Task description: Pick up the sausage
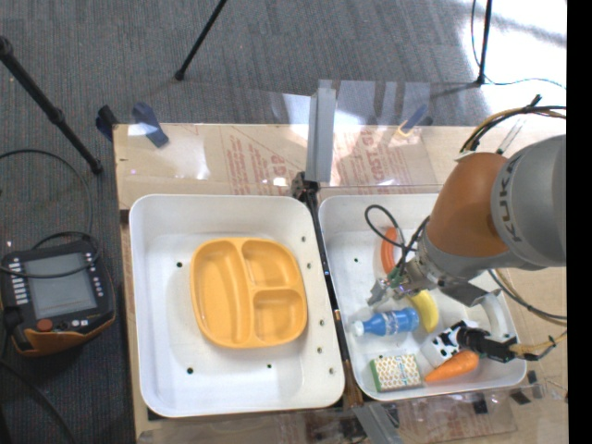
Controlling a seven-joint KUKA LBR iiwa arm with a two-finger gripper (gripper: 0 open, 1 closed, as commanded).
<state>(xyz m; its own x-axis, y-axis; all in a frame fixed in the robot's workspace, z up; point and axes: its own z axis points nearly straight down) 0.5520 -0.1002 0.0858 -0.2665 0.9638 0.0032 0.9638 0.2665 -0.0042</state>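
The sausage is a short orange-red piece lying near the back left of the right bin. A black cable loops across its far end. My gripper hangs low over the bin just in front of the sausage, between it and the blue bottle. The wrist and the arm's orange band cover the bin's right part. The sausage's near end is hidden behind the gripper, and I cannot make out whether anything is held.
Beside the gripper lie a banana, a black-and-white cow toy, a carrot and a green dotted box. In the left bin sits a yellow divided plate. A grey post stands behind the bins.
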